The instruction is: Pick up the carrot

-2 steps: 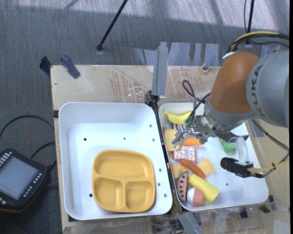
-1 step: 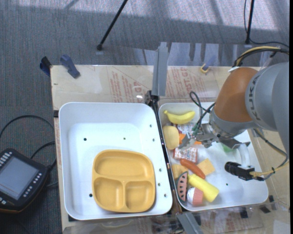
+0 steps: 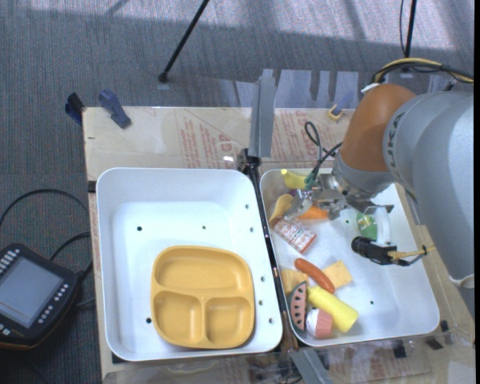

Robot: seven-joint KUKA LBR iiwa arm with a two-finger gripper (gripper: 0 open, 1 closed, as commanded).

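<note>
The carrot (image 3: 313,213), one orange piece, lies right under the gripper (image 3: 320,201) in the right bin (image 3: 408,314); whether the gripper is closed on it, I cannot tell. Just left of the gripper is one yellow wedge (image 3: 280,207), below it one red-striped packet (image 3: 294,234). Further below lie one sausage (image 3: 314,274) and one watermelon slice (image 3: 299,306). Far left, the left bin (image 3: 120,206) bears one yellow tray (image 3: 202,297).
</note>
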